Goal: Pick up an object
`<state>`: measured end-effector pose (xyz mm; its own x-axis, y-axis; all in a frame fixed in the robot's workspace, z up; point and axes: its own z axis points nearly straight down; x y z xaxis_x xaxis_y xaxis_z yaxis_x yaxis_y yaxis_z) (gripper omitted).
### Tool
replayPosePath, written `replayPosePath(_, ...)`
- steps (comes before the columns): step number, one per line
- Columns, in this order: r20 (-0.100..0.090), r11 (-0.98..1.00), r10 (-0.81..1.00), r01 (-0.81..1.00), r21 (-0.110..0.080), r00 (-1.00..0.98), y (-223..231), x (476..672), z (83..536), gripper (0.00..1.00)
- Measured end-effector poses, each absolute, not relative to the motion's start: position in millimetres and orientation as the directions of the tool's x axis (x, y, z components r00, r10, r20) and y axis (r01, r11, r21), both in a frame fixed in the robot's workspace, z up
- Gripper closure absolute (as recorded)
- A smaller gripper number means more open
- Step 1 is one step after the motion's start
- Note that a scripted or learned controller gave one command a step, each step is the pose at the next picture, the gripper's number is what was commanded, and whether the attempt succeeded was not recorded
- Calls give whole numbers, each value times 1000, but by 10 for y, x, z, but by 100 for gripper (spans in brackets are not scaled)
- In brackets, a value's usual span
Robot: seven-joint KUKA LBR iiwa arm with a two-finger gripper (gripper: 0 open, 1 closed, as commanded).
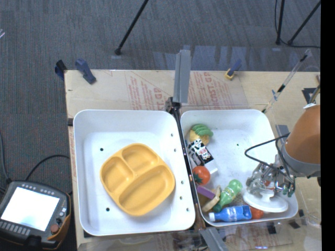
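My gripper (268, 183) hangs low over the right bin's (235, 119) near right corner, just above a white disc (267, 203). To the disc's left lie a blue bottle (231, 213) and a green bottle (229, 192), with a small orange piece (256, 212) at the disc's near edge. Further left in this bin are a red tomato (201, 174), a black-and-white carton (199, 152), a yellow-green corn toy (199, 133) and a purple block (207, 192). Whether anything is held cannot be seen.
The left bin (94, 124) holds a yellow divided plate (137, 178). A grey post (182, 77) stands behind the wall between the bins. A black cable (259, 148) loops out from the wrist over the right bin. A tablet pendant (31, 209) lies off the bench at lower left.
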<state>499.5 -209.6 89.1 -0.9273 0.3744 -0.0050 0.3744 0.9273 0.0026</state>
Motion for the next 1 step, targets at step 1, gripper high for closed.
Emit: replayPosePath(1,1,689,725,725,1,-689,-1992,5492,872,100)
